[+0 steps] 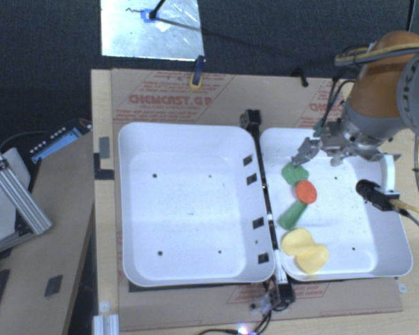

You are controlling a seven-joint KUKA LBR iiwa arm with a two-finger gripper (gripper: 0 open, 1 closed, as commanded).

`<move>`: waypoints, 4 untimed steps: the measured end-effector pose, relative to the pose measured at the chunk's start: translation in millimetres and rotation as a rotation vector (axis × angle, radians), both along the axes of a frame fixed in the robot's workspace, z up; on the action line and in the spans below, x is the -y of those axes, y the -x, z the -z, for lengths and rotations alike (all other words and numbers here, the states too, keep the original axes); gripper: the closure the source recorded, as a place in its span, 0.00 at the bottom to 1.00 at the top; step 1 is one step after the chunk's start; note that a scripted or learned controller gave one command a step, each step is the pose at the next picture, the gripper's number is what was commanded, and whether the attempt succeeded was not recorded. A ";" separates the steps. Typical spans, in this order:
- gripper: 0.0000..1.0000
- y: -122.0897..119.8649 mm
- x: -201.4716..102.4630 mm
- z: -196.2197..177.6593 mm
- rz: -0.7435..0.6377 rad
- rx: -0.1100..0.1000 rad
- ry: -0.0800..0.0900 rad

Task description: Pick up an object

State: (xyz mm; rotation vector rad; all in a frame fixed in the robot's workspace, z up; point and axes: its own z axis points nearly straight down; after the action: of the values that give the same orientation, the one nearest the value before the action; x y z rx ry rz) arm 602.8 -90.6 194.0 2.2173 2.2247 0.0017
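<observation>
Where the right bin [394, 257] comes closest to me, two pale yellow pieces [304, 250] lie touching each other in its near left corner, hard against the divider between the bins. Just behind them a dark green piece [291, 215] leans along that same left wall, and an orange-red piece [306, 191] sits at its far end, touching it. Behind the orange one lies a lighter green piece [292, 174], also close to the left wall. The gripper [320, 152] hangs above the far part of this bin, just over and behind the lighter green piece; its two fingers are spread well apart and nothing sits between them. The grey arm [385, 89] with its orange band reaches in over the bin's far right corner. A black fitting [374, 194] sticks in from the right rim. The left bin [188, 204] sits alongside, its white floor marked by small dark dots.
</observation>
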 end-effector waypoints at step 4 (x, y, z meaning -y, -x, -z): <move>1.00 -56.0 -55.5 2.2 -0.009 0.016 -0.001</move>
State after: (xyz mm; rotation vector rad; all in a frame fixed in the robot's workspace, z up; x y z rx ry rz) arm 658.8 -35.1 191.8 2.1997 2.2277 0.0204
